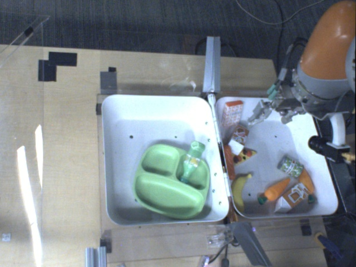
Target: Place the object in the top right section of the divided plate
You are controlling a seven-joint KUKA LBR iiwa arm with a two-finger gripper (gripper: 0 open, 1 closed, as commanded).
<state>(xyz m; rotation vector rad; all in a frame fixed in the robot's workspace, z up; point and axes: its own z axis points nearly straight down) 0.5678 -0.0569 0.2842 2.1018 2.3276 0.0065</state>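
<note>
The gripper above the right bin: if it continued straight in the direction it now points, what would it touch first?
The gripper points left and down. Probably it would first meet the small brown packet below the orange and white carton, but depth is unclear from this slanted view.

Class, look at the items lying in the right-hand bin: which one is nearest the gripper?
The orange-and-white carton at the bin's top left corner. It lies just left of the gripper, while the banana, carrot and green can sit much lower.
</note>
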